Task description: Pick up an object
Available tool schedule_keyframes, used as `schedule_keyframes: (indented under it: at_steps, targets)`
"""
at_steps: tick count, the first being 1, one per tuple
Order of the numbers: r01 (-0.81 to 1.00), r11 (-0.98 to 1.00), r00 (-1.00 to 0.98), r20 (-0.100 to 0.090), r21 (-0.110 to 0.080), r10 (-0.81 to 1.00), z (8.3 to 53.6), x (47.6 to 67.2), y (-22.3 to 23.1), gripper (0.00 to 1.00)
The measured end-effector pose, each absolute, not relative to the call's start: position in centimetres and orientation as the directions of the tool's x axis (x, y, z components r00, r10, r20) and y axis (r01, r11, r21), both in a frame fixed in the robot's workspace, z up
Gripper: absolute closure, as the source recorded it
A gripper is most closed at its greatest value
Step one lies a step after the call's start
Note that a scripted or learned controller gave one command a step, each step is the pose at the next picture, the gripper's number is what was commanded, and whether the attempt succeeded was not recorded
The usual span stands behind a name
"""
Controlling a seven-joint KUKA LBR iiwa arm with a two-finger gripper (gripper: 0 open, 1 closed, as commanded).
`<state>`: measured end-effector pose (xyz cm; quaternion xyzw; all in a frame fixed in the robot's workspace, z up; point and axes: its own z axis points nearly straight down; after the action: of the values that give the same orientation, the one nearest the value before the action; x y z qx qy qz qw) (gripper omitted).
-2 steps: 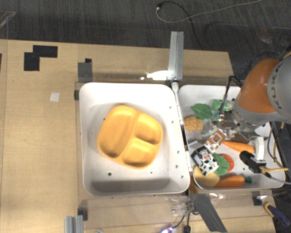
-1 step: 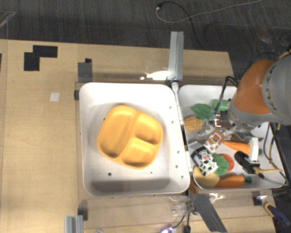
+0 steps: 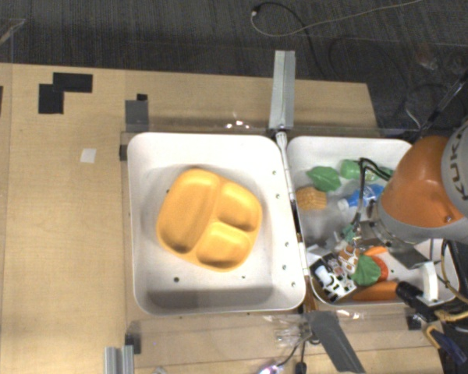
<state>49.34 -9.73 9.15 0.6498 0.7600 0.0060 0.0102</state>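
Down at the right bin's near edge, one orange carrot-like object lies lengthwise left-right beside two green pieces, under the gripper, one yellow tray filling the left bin.

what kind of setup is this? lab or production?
Most likely a robotics lab bin-picking rig: two white bins on a wooden bench, an arm over the toy-filled right bin, and loose cable on the carpet.

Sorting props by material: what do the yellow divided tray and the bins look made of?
Yellow divided tray: likely molded plastic, smooth, semi-gloss, with soft highlights on rounded compartments. Left bin and right bin: probably white plastic, faintly shiny, rounded corners.
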Motion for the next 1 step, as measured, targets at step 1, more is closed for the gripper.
schedule_keyframes:
  at_steps: [1]
  targets:
    - [0.963,0.268,-0.268,-0.005,0.013,0.963,9.05,51.58,-9.41,0.00]
